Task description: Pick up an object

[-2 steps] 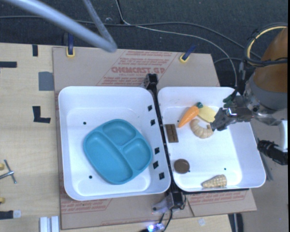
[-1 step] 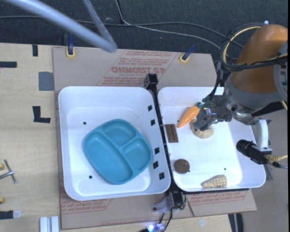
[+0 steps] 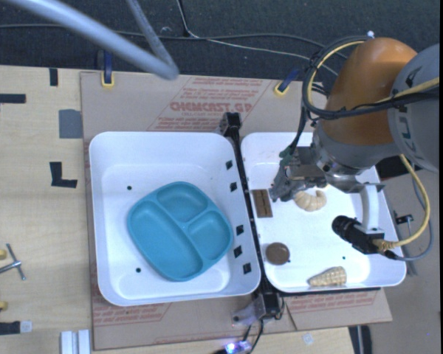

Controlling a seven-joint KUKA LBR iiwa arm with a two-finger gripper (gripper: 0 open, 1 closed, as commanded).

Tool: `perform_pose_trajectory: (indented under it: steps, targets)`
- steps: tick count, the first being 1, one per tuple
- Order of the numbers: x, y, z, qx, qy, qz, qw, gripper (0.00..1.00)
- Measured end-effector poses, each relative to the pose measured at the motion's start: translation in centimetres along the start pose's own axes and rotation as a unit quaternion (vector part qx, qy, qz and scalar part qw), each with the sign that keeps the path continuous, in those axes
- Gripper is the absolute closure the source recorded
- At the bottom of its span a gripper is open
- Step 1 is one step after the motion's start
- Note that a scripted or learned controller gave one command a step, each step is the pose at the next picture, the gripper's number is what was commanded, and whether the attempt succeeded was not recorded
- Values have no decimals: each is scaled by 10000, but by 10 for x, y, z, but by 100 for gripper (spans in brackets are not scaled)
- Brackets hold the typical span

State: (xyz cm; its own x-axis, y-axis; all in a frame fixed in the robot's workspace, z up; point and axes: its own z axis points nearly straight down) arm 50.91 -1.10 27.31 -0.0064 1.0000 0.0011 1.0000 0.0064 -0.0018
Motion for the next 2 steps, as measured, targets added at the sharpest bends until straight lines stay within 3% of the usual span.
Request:
perform_pose_trajectory:
  steps: [2]
  targets:
    - [104, -1, 32, 19, -3, -1, 10000, 100]
